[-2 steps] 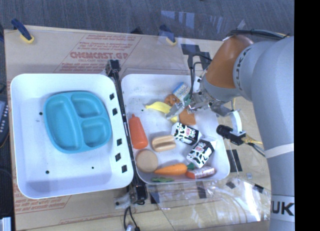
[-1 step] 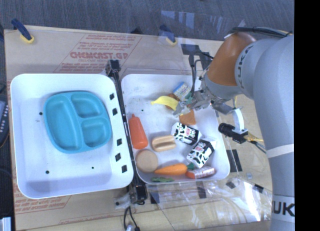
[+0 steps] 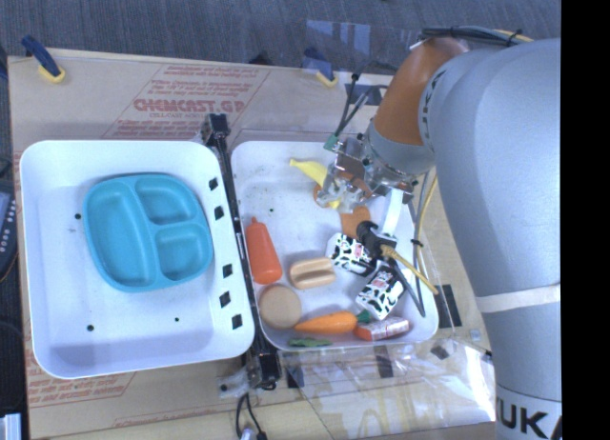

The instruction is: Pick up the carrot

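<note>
Camera view. The counter carries two shallow white bins side by side, with the left bin holding a blue divided plate near its centre, well clear of all four walls.

The right bin is crowded toward its near edge. The carrot lies on its side close to the bin's near wall, green top pointing toward the left bin. Touching or just beside the carrot: a round tan bun on its leaf side, and a small red-and-white item at its tip. Behind the carrot sits a hot dog in a bun. An orange bottle stands along the dividing wall, farther from the carrot. Two black-and-white patterned cartons lie beyond the carrot's tip, toward the arm side. A banana rests at the far end of the bin, well apart from the carrot.

The tool hangs over the far part of the right bin, beside the banana and well apart from the carrot. Whether its fingers are open or closed cannot be told; nothing is visibly held.

Open floor in the right bin lies between the bottle and the banana.
</note>
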Controlling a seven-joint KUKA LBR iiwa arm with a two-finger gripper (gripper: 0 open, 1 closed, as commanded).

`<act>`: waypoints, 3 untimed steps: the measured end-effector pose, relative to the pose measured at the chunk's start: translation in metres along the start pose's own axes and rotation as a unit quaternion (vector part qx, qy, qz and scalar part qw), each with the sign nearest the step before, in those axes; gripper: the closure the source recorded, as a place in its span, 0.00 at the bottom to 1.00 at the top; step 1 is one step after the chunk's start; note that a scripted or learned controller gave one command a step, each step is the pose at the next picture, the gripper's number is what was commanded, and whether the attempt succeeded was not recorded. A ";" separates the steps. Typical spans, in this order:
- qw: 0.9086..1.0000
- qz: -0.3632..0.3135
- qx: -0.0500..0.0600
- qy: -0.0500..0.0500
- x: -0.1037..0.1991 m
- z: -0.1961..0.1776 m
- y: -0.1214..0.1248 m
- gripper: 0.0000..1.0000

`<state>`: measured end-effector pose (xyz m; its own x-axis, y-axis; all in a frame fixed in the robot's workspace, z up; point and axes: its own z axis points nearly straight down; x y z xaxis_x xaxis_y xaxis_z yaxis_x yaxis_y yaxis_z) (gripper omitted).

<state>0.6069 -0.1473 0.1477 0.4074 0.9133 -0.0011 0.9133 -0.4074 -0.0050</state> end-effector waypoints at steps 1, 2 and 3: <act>1.000 -0.005 0.002 0.000 0.001 -0.009 0.000 1.00; 1.000 -0.006 0.002 -0.001 0.001 -0.009 0.000 0.00; 0.997 -0.072 0.004 0.000 -0.040 0.059 -0.020 0.00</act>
<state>0.5720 -0.1757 0.0892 0.2726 0.9621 -0.0007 0.9621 -0.2726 -0.0124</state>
